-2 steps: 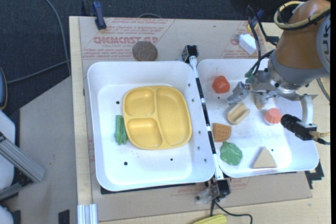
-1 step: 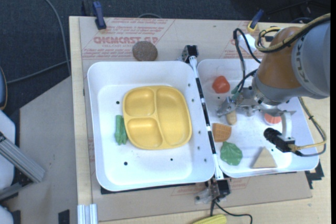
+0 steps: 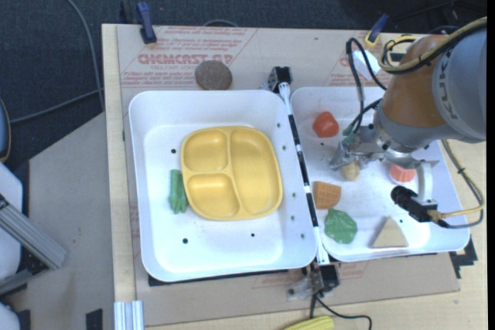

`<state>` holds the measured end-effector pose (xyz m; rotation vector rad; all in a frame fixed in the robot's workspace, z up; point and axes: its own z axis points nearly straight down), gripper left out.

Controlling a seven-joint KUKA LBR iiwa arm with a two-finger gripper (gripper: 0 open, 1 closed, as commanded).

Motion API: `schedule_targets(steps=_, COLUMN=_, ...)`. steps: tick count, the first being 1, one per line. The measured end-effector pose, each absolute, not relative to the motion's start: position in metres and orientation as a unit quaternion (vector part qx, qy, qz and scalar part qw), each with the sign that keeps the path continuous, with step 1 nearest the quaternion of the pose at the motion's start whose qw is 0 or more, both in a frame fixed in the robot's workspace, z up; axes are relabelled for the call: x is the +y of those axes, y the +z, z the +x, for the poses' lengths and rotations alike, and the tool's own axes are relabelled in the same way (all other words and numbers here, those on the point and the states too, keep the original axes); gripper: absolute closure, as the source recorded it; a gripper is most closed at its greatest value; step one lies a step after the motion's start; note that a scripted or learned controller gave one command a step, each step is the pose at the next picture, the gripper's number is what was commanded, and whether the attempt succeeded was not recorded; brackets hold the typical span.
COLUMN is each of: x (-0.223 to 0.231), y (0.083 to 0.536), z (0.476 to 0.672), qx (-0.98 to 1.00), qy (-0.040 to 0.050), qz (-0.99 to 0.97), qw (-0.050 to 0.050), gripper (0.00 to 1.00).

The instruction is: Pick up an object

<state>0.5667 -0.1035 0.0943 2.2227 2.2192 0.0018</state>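
Right, bench (image 3: 193, 286) carries two white bins side by side. Left bin (image 3: 155, 236) holds a yellow divided plate (image 3: 230, 171) near its middle, with a green pod-like piece (image 3: 178, 192) just beside the plate's left edge. Right bin (image 3: 433, 243) has the arm (image 3: 441, 89) reaching in from the right, orange band above the wrist. Gripper (image 3: 349, 160) sits low in the upper-middle of that bin, over a small tan object (image 3: 350, 170); grasp state: cannot tell, the wrist blocks it. Loose items in the right bin: red piece (image 3: 326, 124) upper left, orange block (image 3: 327, 195) at the left wall, green leafy piece (image 3: 340, 226) below it, tan wedge (image 3: 390, 234) lower right.
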Motion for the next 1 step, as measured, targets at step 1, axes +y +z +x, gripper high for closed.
schedule_targets(steps=1, x=-0.0021, y=0.1849, z=0.5982, qx=0.708, qy=0.0005, qz=0.707, qw=0.000, gripper=1.00)
